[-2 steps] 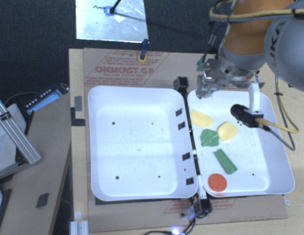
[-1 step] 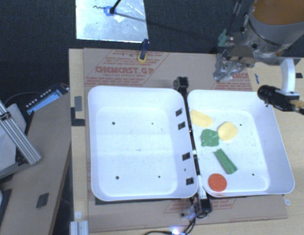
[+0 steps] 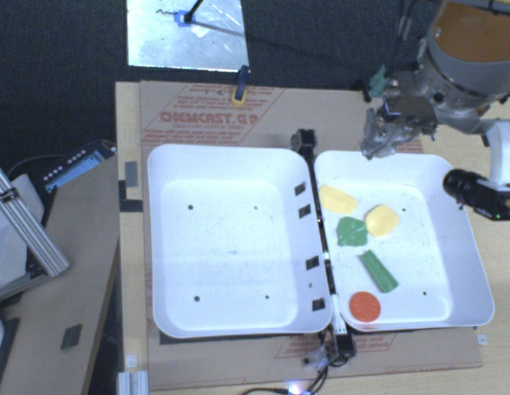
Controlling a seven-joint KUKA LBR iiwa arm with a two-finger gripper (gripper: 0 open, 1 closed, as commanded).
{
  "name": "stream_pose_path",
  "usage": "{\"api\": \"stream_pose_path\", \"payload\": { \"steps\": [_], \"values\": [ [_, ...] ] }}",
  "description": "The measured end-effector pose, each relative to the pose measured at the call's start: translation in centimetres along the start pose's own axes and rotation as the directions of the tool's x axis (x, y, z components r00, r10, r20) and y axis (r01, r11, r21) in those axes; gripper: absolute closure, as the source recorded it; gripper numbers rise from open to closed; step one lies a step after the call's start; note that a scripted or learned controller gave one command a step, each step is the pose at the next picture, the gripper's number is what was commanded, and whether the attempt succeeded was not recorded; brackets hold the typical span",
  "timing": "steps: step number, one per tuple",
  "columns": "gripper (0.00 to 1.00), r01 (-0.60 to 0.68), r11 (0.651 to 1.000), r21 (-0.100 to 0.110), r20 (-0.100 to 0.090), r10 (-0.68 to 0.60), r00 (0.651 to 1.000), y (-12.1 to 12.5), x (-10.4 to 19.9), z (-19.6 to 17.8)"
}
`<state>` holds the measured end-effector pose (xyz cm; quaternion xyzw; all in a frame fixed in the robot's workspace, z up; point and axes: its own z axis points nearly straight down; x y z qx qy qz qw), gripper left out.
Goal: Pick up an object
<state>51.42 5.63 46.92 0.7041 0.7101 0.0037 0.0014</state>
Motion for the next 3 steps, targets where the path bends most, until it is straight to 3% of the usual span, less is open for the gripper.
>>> {"api": "stream_pose_path", "payload": {
  "steps": [1, 3],
  "values": [
    [1.0, -0.001, 1.0, 0.001, 0.001, 0.001, 1.0, -2.8, 2.7, -3.2],
    [1.0, -0.002, 1.0, 0.004, 0.001, 0.002, 1.0, -2.7, 7.8, -6.6]
  ]
}}
